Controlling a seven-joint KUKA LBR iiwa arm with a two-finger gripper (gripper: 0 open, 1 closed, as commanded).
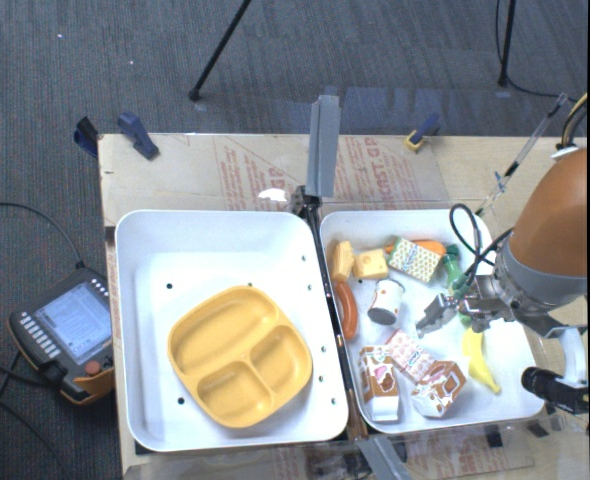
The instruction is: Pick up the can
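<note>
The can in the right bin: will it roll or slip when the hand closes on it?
The can lies tipped on its side, so a nudge would probably roll it. Its smooth round wall looks likely to slip from a loose pinch. The hand sits just beside it, and toy food crowds around, which may limit rolling.

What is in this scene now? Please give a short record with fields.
left bin: holds a yellow divided plate
right bin: holds the can, a banana, small cartons and other toy food
can: white, near the bin's middle, lying tilted
gripper: low over the right bin, just right of the can, nothing seen between its fingers
task state: can not yet lifted
</note>
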